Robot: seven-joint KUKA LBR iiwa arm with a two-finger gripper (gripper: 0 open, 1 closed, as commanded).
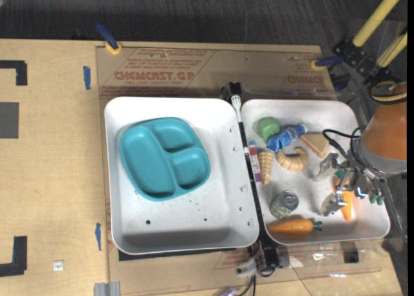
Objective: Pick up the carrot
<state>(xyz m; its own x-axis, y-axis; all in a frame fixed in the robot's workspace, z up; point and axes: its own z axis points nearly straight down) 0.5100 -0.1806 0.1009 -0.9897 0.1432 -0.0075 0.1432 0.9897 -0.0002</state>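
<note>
Cardboard sheeting (52, 159) covers the surface, with dark carpeted floor (194, 4) beyond its far edge and blue clips along it. Two white bins sit on the surface. The left bin (174, 230) holds a teal divided plate (165, 158). Right of that plate, the right bin (372, 227) holds the carrot (292, 226), lying along the bin's near wall, further from the plate than a small round tin (283, 203). Also in the right bin are a green ball (268, 126), a blue wrapper (284, 138) and a tan curved piece (291, 159). The claw (341, 192) hangs over the right bin, right of the carrot and apart from it; whether it is clenched or released cannot be told.
</note>
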